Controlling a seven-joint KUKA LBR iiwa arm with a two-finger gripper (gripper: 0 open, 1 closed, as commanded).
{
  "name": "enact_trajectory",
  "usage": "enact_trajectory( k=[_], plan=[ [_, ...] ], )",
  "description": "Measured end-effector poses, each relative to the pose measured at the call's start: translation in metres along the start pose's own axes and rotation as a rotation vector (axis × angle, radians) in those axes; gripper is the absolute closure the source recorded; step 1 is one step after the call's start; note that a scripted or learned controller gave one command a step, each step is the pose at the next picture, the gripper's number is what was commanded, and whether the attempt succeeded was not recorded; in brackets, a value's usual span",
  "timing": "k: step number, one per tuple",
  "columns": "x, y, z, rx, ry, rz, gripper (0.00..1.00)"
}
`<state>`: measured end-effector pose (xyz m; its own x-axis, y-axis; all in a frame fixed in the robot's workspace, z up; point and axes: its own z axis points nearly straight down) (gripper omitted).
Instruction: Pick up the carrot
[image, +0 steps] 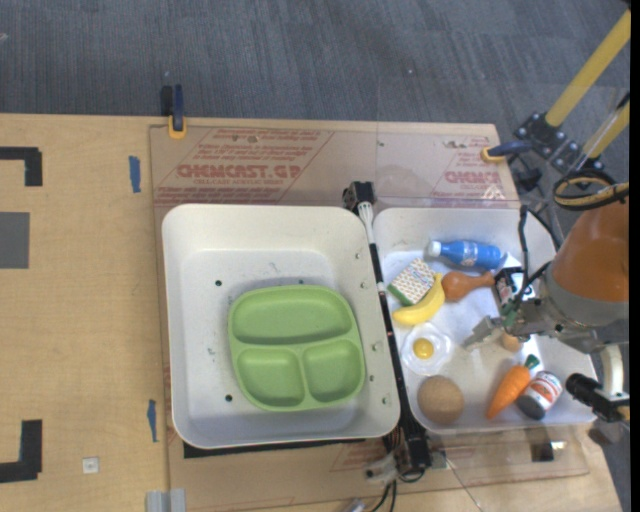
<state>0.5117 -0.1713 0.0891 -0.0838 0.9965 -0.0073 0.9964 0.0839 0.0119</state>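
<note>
Two white bins on "CHEMCAST GP" sheet (240, 165), carrot (509, 390) in right bin (400, 235), end effector (508, 322) grip state unclear.

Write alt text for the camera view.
The grey arm's gripper hangs over the right bin, just above an orange carrot lying near its front. Around it lie a banana, blue bottle, fried egg and brown ball; the left bin holds a green divided tray.
</note>
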Motion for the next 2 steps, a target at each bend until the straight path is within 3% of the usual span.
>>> enact_trajectory(
  k=[1, 2],
  plan=[
    [-0.008, -0.029, 0.0, -0.001, 0.001, -0.354, 0.0],
    [-0.011, -0.025, -0.013, -0.015, -0.012, -0.35, 1.0]
  ],
)
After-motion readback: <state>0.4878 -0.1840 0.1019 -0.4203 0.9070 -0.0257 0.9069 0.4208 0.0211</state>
